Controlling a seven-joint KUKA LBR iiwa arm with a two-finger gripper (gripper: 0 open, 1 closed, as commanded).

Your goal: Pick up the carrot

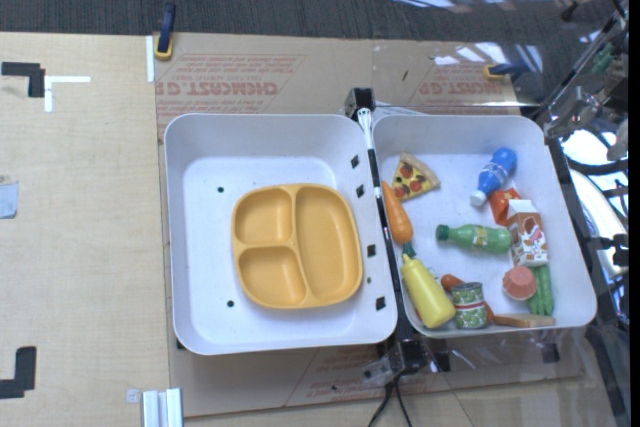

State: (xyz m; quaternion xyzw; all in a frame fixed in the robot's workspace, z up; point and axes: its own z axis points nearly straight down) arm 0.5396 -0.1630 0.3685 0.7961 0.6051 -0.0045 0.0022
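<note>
The carrot [397, 215] is orange with a green stem end. It lies along the left wall of the right bin [452, 145], its stem end pointing toward the front. A pizza slice [413, 177] lies just behind it to the right, and a yellow mustard bottle [427, 292] lies just in front of it. Nothing is touching the carrot from above.
The right bin also holds a green bottle [474, 236], a blue-capped bottle [495, 173], a juice carton [527, 237], a pink cup [519, 282] and a small can [468, 305]. A yellow divided plate [298, 245] sits in the left bin [200, 175].
</note>
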